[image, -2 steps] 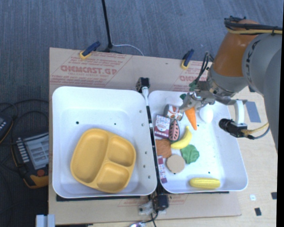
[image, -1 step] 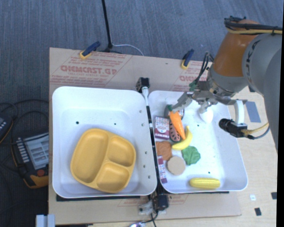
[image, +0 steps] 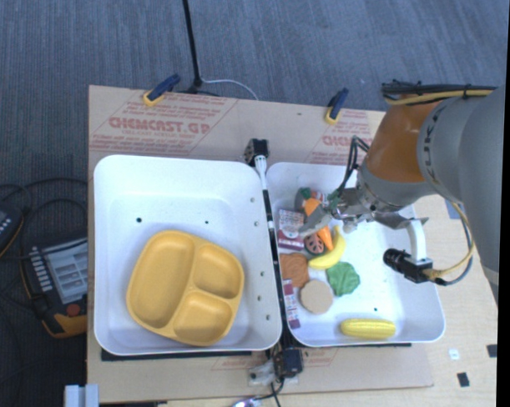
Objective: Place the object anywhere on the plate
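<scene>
1. Gripper [image: 328, 216] sits low over the toy food pile in the right bin [image: 418, 317], centre-right of frame; can't tell its state.
2. Banana [image: 327, 255] just below it: likely light, rigid plastic, slick; grip mid-curve.
3. Yellow plate [image: 185, 286] in left bin, bare.

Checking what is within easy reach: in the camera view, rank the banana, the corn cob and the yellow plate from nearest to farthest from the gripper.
From the gripper:
1. Banana, just below it, right bin.
2. Corn cob, right bin's front edge.
3. Yellow plate, left bin.
</scene>
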Motion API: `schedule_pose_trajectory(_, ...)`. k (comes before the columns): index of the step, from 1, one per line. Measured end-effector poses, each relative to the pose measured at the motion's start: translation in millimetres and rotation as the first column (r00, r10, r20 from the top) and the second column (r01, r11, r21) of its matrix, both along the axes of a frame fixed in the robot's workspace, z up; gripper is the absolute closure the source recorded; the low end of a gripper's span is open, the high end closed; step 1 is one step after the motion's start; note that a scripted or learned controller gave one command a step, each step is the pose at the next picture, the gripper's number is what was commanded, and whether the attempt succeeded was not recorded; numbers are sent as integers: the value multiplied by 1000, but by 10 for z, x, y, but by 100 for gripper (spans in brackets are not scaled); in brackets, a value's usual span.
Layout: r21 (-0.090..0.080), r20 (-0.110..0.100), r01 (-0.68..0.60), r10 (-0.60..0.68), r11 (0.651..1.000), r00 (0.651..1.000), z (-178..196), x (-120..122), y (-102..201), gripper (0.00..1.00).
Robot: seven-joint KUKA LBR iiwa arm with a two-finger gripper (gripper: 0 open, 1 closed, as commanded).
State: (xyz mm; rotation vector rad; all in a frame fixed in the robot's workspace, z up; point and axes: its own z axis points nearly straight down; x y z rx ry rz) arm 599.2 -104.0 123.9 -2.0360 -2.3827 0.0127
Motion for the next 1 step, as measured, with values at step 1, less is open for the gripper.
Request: schedule_pose_trajectory(1, 1, 12, 318, -318, 948, 948, 977, -279, 685, 0)
